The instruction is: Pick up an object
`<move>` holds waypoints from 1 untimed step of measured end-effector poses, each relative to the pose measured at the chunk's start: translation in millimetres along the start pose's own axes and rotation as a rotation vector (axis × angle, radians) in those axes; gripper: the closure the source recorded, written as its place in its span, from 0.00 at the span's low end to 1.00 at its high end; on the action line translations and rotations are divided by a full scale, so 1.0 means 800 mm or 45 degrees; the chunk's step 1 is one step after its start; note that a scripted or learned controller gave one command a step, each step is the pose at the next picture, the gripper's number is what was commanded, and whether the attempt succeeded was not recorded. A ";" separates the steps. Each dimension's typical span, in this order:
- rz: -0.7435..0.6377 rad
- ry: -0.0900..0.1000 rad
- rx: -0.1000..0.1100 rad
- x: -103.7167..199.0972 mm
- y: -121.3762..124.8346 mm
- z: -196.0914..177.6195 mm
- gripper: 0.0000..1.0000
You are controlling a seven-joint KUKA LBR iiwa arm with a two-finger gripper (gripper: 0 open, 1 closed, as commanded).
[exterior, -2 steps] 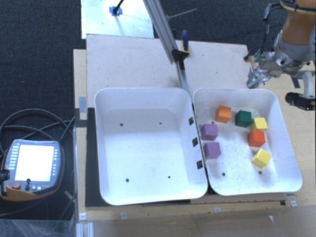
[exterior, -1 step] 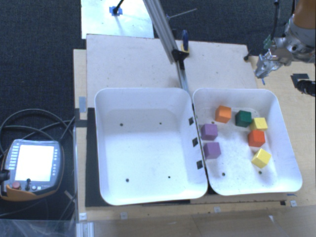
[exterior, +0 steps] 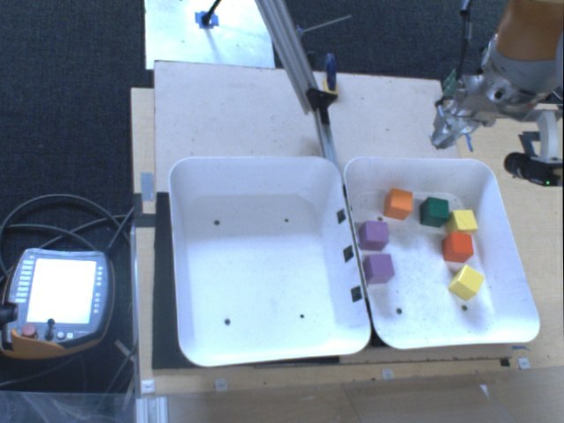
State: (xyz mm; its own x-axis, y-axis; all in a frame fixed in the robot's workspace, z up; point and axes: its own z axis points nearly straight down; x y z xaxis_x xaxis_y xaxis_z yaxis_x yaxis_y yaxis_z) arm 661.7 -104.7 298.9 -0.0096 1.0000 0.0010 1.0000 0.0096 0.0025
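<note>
claw above right bin rim

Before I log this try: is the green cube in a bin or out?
In: the green cube sits inside the right bin, among the other cubes.

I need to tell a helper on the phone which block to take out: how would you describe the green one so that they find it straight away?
Look in the right-hand white bin, the one holding all the coloured blocks. Near its far wall sits a short row: orange cube, then the green cube, then a yellow cube touching it. It is the only dark green block.
</note>
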 end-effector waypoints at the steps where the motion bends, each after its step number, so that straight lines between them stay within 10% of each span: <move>1: 0.001 0.000 0.002 0.052 -0.019 0.003 1.00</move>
State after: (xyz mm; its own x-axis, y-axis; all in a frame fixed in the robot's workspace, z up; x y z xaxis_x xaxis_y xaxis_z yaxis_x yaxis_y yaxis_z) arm 645.8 -63.2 296.3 -0.0088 1.0000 0.0010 1.0000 0.0088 0.0007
